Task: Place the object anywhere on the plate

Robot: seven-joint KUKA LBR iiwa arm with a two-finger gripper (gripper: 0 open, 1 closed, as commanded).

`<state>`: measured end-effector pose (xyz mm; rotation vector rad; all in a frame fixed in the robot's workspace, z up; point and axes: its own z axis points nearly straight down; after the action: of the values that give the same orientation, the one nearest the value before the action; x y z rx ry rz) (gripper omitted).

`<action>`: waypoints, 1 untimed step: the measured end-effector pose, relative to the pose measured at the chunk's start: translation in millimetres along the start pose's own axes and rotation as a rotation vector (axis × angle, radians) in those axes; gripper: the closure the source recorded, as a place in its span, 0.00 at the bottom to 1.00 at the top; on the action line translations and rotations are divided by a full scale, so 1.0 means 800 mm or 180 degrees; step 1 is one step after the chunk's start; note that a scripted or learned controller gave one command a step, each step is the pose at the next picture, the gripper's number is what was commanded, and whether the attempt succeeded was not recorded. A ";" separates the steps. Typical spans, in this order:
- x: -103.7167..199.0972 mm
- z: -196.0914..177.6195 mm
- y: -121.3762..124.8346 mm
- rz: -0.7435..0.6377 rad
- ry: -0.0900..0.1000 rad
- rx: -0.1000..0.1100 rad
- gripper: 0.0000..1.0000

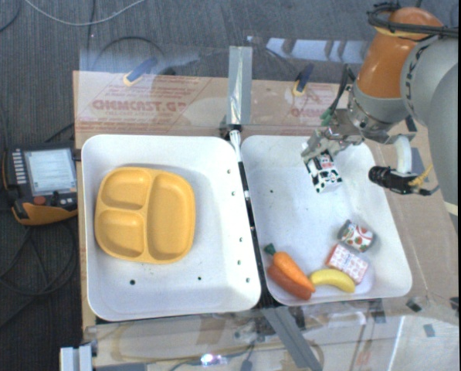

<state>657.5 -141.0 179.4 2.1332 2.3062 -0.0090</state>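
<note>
Two shallow white bins sit side by side on the bench, and the yellow plate (145,214) serves as the landmark for all positions given here. The left bin (215,284) contains only this plate, a rounded tray moulded into three compartments (two smaller ones on its left side, one longer one on its right), lying flat a little left of the bin's centre. The right bin (292,207), directly right of the plate across the shared rims, holds the loose items: a small black-and-white object (327,178) well to the right of the plate and slightly above its level in the view; an orange carrot (289,273) with a green stem end, lower right of the plate and nearest to it; a yellow banana (333,279) just right of the carrot, touching or almost touching it; a red-and-white packet (347,262) just above the banana; and a small printed box (357,236) above the packet. The black-and-white object, patterned in dark patches on white, lies on the bin floor in the upper part of the right bin. The gripper (323,151) hangs directly over it, far right of the plate, at the end of the grey arm with its orange band (391,52); whether the fingers are spread or closed cannot be told, nor whether they touch the object.
</note>
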 end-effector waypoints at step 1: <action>0.109 -0.057 -0.027 -0.0226 0.0011 -0.0003 1.00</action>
<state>629.1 -55.4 225.1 2.0514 2.3819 -0.0043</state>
